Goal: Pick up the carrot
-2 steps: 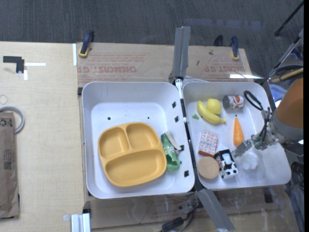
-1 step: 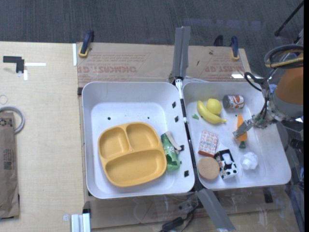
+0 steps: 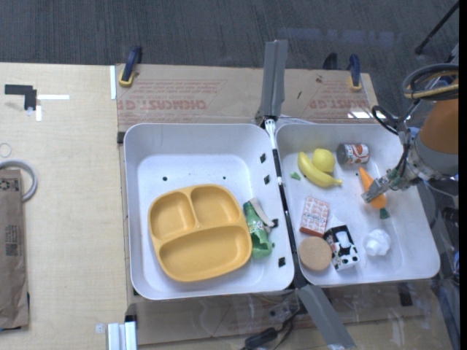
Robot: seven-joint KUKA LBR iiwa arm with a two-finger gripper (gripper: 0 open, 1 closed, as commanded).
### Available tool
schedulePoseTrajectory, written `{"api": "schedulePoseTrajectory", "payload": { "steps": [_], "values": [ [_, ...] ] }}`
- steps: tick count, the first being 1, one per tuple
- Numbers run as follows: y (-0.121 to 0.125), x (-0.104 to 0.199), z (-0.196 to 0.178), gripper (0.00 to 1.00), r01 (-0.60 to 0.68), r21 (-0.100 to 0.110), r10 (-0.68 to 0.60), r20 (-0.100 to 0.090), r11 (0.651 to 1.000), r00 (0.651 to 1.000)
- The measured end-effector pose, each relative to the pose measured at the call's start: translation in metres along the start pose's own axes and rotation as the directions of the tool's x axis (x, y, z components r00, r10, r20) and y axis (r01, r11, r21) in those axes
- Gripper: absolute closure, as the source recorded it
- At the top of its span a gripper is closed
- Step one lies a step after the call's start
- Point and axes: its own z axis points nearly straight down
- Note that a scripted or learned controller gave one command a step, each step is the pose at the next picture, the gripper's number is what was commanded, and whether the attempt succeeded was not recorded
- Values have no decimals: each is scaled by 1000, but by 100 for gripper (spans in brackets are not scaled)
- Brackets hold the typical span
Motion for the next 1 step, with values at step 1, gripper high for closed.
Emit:
{"api": "schedulePoseTrajectory", "payload": {
  "steps": [1],
  "values": [
    [10, 20, -93, 100, -178, 4, 178, 1, 984, 984]
  ]
}}
